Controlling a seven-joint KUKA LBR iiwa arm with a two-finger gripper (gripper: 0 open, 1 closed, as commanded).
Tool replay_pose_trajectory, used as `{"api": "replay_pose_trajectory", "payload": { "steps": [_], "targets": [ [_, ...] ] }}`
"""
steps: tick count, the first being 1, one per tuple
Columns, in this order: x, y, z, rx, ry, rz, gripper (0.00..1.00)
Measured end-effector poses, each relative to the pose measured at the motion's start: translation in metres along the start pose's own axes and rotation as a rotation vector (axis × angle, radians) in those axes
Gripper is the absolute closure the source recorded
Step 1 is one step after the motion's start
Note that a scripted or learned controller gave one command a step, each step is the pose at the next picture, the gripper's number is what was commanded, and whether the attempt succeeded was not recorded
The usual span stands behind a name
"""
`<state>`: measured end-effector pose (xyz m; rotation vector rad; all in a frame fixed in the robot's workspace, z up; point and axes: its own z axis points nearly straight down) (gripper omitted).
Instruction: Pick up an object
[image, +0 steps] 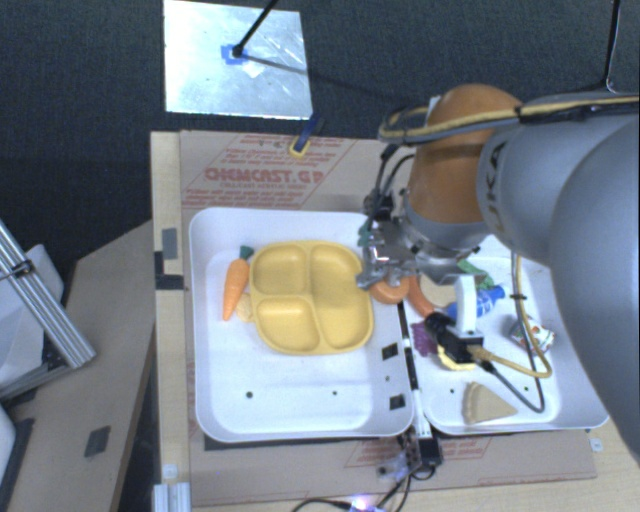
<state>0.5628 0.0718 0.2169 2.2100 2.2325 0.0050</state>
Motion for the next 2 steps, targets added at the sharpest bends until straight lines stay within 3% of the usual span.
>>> {"api": "replay_pose_trajectory", "payload": {
  "steps": [1,2],
  "targets": [
    [0.036,0.013,-0.018,-0.001,0.0,0.001,1.0],
    [0.039,0.017,0.0,0.003,-0.002,0.004,1.0]
  ]
}}
